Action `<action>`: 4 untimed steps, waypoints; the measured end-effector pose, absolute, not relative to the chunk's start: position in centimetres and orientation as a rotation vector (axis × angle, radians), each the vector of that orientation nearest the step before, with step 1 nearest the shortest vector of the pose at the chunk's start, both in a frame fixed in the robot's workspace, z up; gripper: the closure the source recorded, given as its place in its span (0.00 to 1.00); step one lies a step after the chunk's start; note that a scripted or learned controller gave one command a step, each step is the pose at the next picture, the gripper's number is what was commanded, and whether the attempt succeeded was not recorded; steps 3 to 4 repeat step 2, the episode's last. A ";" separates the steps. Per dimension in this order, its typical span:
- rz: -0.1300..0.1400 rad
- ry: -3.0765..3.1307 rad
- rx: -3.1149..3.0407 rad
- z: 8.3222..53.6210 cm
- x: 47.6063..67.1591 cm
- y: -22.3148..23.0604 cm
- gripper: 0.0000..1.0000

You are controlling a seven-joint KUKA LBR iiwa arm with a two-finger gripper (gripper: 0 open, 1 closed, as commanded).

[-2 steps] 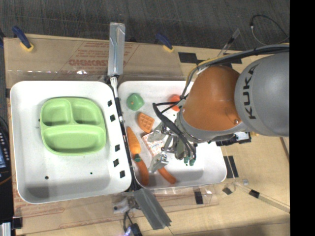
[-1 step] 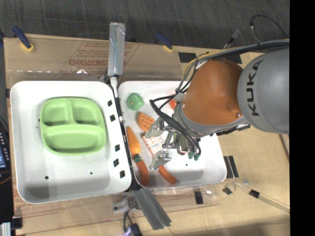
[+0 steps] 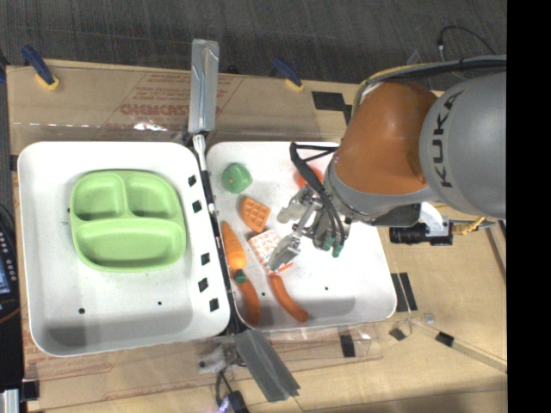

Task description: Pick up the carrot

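Gripper [image 3: 297,231] positioned low over the right bin [image 3: 366,274].

The carrot [image 3: 233,248] is seen lying along that bin's left wall, apart from the gripper; whether the gripper is released or clenched cannot be told.

Bench [image 3: 482,334] w/ cardboard sheet [image 3: 112,93], 2 white bins: left bin [image 3: 52,317], right bin [image 3: 370,291].

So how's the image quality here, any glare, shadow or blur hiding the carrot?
Camera view: even light, mild glare on the right bin floor; the carrot by the divider is sharp and unshadowed; the arm's shadow falls near the gripper, whose tip looks slightly soft.
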State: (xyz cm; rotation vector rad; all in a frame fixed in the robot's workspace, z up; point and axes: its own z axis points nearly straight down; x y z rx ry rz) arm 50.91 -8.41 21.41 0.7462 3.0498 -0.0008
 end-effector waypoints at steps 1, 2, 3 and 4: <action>0.000 2.841 1.336 27.6 49.0 -5.8 0.00; -0.001 3.038 0.806 19.1 47.7 -1.7 0.00; -0.001 3.038 0.806 19.1 47.7 -1.7 0.00; -0.001 3.038 0.806 19.1 47.7 -1.7 0.00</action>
